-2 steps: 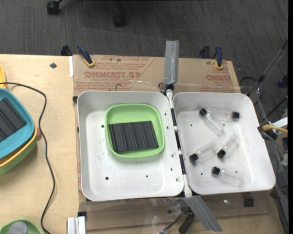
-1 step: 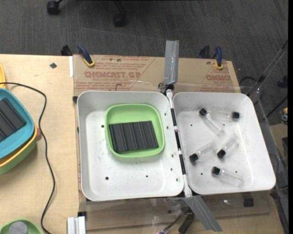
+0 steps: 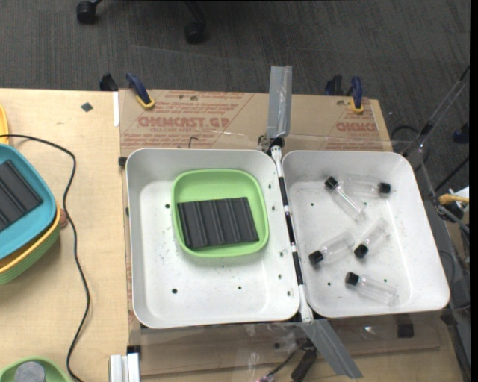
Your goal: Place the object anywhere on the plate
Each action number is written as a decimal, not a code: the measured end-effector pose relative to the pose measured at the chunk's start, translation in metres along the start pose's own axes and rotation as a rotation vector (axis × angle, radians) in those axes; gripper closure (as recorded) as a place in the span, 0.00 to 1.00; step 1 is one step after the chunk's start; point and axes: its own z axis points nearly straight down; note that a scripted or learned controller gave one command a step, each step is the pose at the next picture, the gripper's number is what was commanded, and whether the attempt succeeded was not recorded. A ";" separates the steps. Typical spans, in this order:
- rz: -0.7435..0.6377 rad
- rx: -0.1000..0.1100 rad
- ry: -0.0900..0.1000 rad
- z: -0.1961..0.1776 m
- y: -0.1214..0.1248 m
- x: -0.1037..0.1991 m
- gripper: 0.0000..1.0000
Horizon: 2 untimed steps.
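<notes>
Sitting in left bin (image 3: pixel 149 291): green plate (image 3: pixel 218 188); vials (image 3: pixel 349 224) scattered right bin (image 3: pixel 418 291).

Dark grey carpet (image 3: pixel 314 37) is covering the floor toward twelve o'clock, with chair castors (image 3: pixel 88 10) resting on it. A light wooden bench (image 3: pixel 67 298) is occupying nine o'clock; brown cardboard (image 3: pixel 224 112) is lying clamped at centre.
</notes>
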 end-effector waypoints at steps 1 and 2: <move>-0.004 0.000 0.000 0.001 -0.036 0.005 0.00; -0.003 -0.001 0.001 -0.015 0.000 -0.003 0.00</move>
